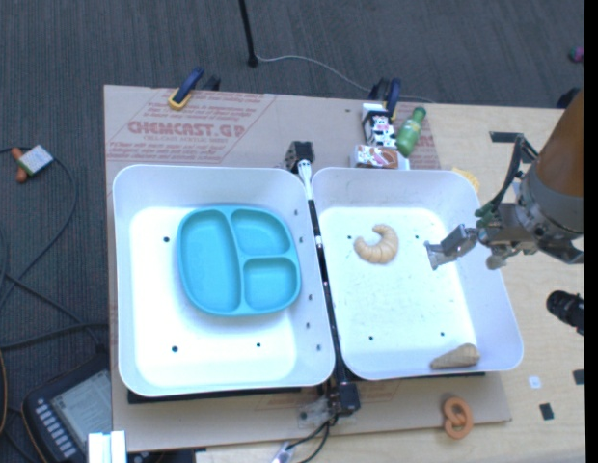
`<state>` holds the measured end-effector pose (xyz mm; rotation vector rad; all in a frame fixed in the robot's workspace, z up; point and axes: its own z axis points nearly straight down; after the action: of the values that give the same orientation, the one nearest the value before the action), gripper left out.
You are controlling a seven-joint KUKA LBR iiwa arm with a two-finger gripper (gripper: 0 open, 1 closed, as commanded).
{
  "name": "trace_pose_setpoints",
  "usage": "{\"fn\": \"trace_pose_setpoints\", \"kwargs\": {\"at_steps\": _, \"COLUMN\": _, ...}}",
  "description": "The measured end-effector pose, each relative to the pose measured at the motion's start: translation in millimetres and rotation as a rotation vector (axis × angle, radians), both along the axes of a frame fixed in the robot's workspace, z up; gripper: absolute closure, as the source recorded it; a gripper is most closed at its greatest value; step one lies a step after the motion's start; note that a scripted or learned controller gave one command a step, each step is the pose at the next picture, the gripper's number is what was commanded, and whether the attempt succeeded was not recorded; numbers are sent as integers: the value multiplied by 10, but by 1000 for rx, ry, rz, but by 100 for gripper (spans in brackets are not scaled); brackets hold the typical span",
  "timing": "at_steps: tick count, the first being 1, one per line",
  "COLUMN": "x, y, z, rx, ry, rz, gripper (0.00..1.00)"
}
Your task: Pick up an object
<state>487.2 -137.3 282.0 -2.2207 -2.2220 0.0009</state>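
Nothing picked yet. Hand (453, 244) hangs over the right edge of the right bin (492, 297), with nothing between its fingers; whether it is wide or narrow I cannot tell (too small and dark). Nearest candidate is the croissant (378, 244), lying in the upper middle of that bin, apart from the hand; a bread piece (455, 357) sits at its lower right corner. Left bin (125, 258) holds a blue divided plate (238, 260). Descent, grasp and lift remain. Cardboard (183, 128) on the bench reads roughly "CHEMCAST GP"

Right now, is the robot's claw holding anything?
No. The gripper hangs at the right bin's edge with nothing in it; the croissant lies apart.
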Motion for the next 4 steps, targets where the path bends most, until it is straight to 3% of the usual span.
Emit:
{"fn": "trace_pose_setpoints", "kwargs": {"at_steps": 1, "x": 440, "y": -268, "z": -1525, "rx": 2, "ry": 5, "rz": -1, "gripper": 0}}
{"fn": "trace_pose_setpoints", "kwargs": {"at_steps": 2, "x": 114, "y": 17, "z": -1941, "rx": -3, "ry": -7, "rz": -3, "gripper": 0}}
{"fn": "trace_pose_setpoints", "kwargs": {"at_steps": 3, "x": 833, "y": 310, "z": -1943, "rx": -3, "ry": -9, "rz": 1, "gripper": 0}}
{"fn": "trace_pose_setpoints", "kwargs": {"at_steps": 4, "x": -14, "y": 239, "z": -1943, "rx": -3, "ry": -8, "rz": -3, "gripper": 0}}
